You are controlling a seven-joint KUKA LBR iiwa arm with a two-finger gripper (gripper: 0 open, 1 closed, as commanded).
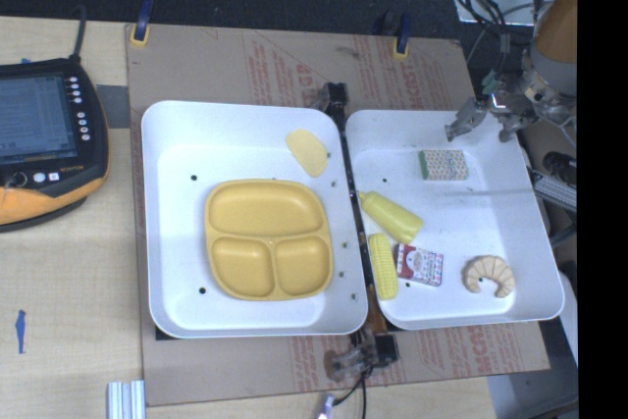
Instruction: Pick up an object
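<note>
We see pincer (pixel 488 120) splayed apart, empty, over right bin's (pixel 549 240) far rim. Nearest below-left: speckled packet (pixel 444 165). Flat packet risks slipping; rim risks collision.

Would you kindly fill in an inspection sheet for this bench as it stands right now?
Surface: cardboard sheet clamped on the bench, bearing left bin and right bin.
Job's things: left bin holds yellow divided tray and a yellow chip; right bin holds sponge, yellow bottle, corn cob, red packet, croissant.
Clutter: nothing seen.
Grippers: gripper over the right bin's far right corner, holding nothing visible.
Cables: black loops far right.
Surroundings: teach pendant at left.
</note>
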